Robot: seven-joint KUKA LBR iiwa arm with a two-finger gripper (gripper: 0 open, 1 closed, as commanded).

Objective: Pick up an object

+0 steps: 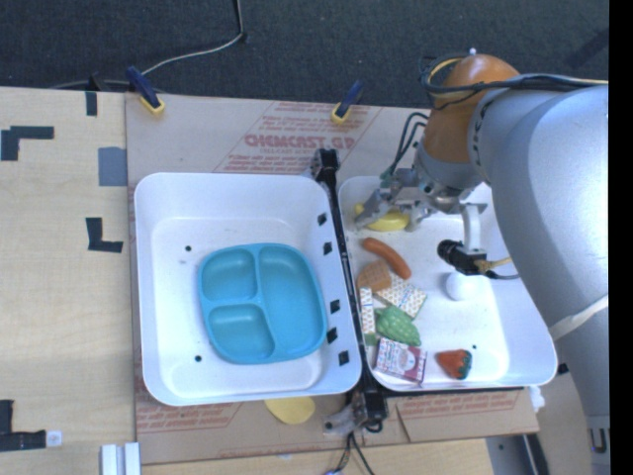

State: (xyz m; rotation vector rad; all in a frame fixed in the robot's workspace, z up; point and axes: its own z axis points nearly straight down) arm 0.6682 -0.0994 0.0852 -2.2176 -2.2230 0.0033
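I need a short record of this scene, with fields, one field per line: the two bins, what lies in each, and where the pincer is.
left bin: holds a blue divided plate
right bin: holds several small items
near its far end: yellow item
middle: orange sausage-shaped item, crackers, white ball
near end: green item, pink and white packet, red item
pincer: low over the far end of the right bin, at the yellow item; grasp cannot be judged
outside bins: yellow disc on the bench, before the left bin
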